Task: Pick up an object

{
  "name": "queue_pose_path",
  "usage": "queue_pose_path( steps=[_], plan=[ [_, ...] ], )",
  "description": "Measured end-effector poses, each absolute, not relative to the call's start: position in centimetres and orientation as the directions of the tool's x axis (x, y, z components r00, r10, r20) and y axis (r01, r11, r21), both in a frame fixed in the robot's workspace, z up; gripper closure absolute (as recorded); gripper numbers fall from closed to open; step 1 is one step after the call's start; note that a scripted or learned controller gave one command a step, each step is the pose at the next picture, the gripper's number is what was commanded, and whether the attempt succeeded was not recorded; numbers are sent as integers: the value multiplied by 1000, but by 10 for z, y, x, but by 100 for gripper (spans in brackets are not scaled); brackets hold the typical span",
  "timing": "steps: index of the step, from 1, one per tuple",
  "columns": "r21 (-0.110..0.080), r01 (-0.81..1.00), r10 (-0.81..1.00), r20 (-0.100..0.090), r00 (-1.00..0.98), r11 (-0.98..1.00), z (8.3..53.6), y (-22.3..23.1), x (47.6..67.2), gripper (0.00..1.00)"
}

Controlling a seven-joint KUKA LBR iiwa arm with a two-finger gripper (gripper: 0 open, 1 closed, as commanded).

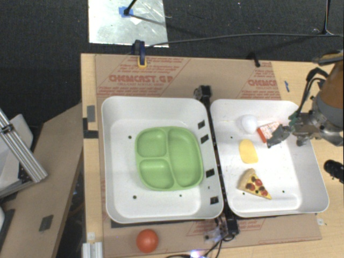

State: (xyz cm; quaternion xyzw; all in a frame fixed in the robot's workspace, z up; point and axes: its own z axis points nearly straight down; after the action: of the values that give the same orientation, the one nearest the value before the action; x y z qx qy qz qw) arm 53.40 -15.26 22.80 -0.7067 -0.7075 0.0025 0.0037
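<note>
The right bin [309,190] holds a white egg-shaped object [248,123], a small orange-red carton [267,130], a yellow block [248,151] and a toy pizza slice [255,184]. My gripper [280,136] reaches in from the right, low over the bin. Its dark tip lies just right of the carton, touching it or nearly so. Nothing is visibly lifted off the bin floor.
The left bin [115,144] holds a green compartment tray [169,157]. A red ball [147,240] lies on the bench in front of the left bin. Black clips line the divide between the bins [208,144]. A cable runs across the back.
</note>
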Motion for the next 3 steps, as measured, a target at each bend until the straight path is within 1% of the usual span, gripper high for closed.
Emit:
queue_pose_path(
  steps=[1,2,3],
  plan=[
    [1,1000,1000,0,-4,4,233,-152,536,0],
    [-1,1000,1000,0,-2,2,191,-153,539,0],
    [-2,1000,1000,1,-3,3,141,-145,545,0]
  ],
)
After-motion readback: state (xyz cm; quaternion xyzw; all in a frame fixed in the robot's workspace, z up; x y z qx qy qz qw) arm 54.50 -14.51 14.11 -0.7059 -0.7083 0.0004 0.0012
